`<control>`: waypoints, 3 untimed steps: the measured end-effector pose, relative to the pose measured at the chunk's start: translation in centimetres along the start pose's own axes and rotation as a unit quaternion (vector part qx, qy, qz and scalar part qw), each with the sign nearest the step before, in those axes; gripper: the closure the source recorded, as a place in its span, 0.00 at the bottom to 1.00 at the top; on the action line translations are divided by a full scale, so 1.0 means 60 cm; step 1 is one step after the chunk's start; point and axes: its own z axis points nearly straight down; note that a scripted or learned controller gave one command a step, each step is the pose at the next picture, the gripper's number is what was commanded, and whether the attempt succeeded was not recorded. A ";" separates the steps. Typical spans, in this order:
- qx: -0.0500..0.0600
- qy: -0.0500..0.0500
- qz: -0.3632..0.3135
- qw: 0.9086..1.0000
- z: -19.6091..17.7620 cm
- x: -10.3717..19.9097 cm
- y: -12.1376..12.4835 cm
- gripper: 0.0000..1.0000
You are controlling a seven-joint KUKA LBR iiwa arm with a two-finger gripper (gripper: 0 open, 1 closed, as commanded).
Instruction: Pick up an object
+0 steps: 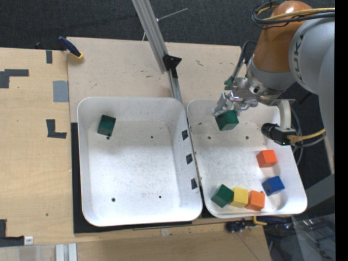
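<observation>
My gripper (230, 109) hangs over the far part of the right bin (288, 208). It is shut on a dark green cube (227, 120), which sits tilted between the fingertips just below the wrist. Near the bin's front edge a second green cube (221, 195), a yellow cube (239, 196) and an orange cube (255, 200) lie in a row. A blue cube (273, 185) and another orange cube (266, 157) rest further right. One more green cube (106, 125) lies at the far left of the left bin (136, 213).
A slanted metal pole (152, 31) runs down to the ridge between the two bins, close to the left of the gripper. A blue and yellow clamp (70, 47) lies on the bench at the far left. Black cables (277, 132) hang by the right bin's far right rim.
</observation>
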 end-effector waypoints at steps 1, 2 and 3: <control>-0.001 0.000 0.000 1.000 -0.005 0.075 0.013 1.00; -0.001 0.000 0.000 1.000 -0.011 0.170 0.024 1.00; 0.000 0.000 0.000 1.000 0.013 0.254 0.043 1.00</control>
